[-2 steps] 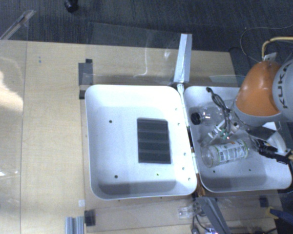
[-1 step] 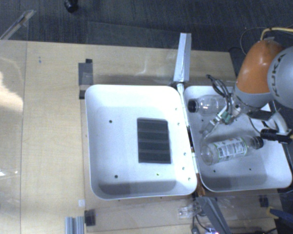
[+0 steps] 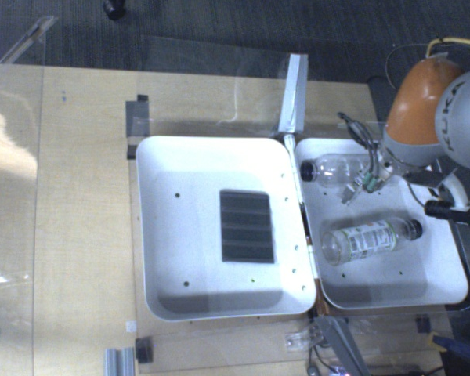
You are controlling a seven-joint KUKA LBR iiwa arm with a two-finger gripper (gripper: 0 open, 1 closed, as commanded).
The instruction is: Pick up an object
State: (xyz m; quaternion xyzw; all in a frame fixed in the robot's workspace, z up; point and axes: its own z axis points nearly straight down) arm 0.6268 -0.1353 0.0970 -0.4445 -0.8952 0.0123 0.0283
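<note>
Clear plastic bottles are lying in the right bin; I am hovering my gripper just beside the upper bottle, whether parted or closed I cannot tell; the labelled bottle is lying below; both look light, slippery, crushable; I am favouring the mid-body.
</note>
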